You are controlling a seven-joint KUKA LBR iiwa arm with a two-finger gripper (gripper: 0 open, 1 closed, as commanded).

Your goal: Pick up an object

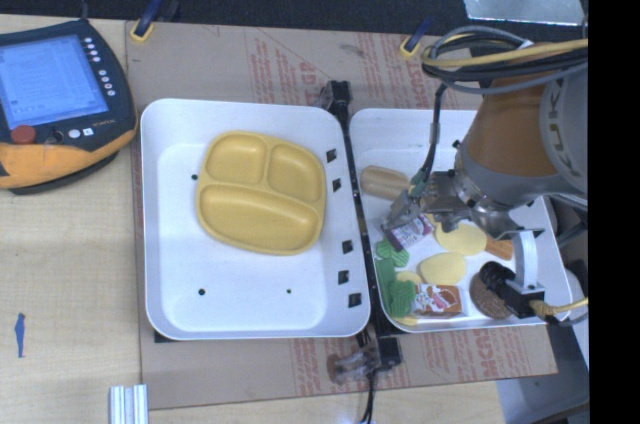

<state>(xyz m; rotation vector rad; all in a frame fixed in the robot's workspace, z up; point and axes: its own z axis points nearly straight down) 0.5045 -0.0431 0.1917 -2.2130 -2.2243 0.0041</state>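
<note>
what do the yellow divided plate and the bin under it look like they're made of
The yellow divided plate looks like moulded plastic with a matte finish: one even colour, soft rounded compartment ridges, no sharp glare. The left bin looks like white plastic or coated sheet, smooth and slightly glossy, with rounded corners; the view leaves which open.

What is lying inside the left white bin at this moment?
The left white bin holds a yellow divided tray, tilted slightly. The bin floor under the tray is covered, so anything beneath it cannot be seen.
</note>
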